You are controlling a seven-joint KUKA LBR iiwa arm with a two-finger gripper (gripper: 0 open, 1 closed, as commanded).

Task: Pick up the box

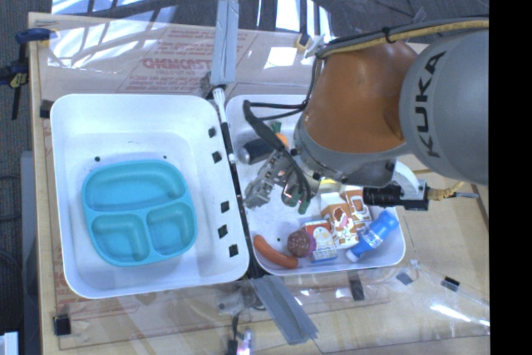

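Note:
The box (347, 214) is a small white and orange carton with printed pictures, lying in the right bin (397, 255) near its front right. A second, smaller printed carton (321, 239) lies just in front of it. My gripper (276, 183) hangs over the left half of the right bin, to the left of the box and apart from it. Nothing shows held in it. The arm's orange band and grey body hide the back of the right bin.
A blue bottle (375, 234) lies right of the box. A brown round item (299, 243) and a red sausage (275, 253) lie at the bin's front. The left bin (66, 129) holds a blue three-compartment tray (137, 210). A divider with black clips (226, 179) separates the bins.

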